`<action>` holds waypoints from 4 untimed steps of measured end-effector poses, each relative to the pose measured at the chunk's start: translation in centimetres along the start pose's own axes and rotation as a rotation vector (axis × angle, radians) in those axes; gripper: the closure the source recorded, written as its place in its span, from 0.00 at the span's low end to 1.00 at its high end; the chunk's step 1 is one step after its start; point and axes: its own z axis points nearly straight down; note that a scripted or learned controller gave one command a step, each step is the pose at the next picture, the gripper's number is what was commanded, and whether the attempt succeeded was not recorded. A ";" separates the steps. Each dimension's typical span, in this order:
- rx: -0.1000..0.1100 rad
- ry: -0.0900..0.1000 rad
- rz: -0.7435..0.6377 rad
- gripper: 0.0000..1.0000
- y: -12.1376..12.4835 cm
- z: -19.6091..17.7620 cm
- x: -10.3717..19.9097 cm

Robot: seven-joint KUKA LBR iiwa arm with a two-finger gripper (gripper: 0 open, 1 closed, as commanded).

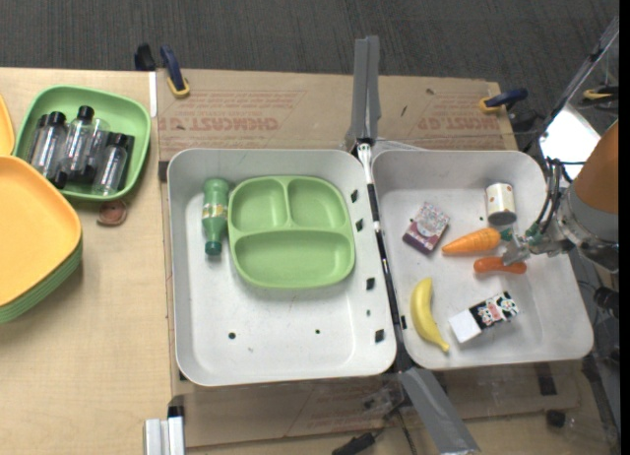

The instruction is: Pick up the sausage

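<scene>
The arm's grey wrist is cut off at the right edge of the frame, and its small two-finger gripper is too blurred to tell whether it is open or closed. Its tip sits at the right end of the short reddish-orange sausage, which lies right of centre in the right-hand shallow white bin, just below a glossy orange plastic carrot. That bin also holds a white cylindrical can, a small purple packet, a curved yellow banana and a black-and-white carton. The left white bin holds a matte green three-compartment plate with a green bottle beside it.
</scene>
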 end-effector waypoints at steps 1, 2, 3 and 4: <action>0.023 0.014 -0.026 1.00 5.5 -5.4 1.1; 0.025 0.015 -0.019 1.00 -1.2 1.3 -0.2; 0.026 0.016 0.009 1.00 -4.2 1.1 5.0; 0.025 0.015 -0.006 1.00 -2.7 1.2 1.8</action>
